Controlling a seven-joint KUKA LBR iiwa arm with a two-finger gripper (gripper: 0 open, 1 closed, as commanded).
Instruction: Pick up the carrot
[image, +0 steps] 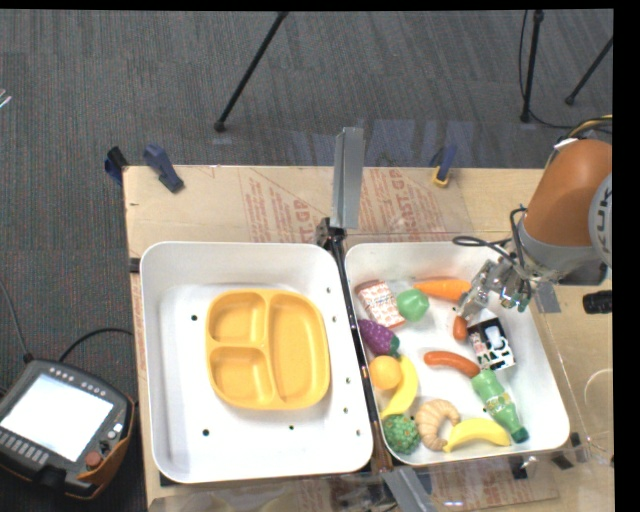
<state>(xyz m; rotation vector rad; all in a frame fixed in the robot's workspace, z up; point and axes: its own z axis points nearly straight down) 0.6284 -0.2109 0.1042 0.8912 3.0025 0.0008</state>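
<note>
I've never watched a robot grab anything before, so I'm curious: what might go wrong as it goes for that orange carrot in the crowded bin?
Crowding: the orange toy carrot lies close to a round green toy, so the two-finger gripper could nudge or grab the wrong piece.

Lookalikes: an orange-red sausage-shaped toy lies nearby and could be mistaken for it.

Shape: the carrot tapers, so it may slip out.

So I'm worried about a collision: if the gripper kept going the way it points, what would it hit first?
Probably the carrot. The gripper points left across the right bin, and the carrot's thick end lies just ahead of it. Height is hard to judge, so it might pass over.
</note>
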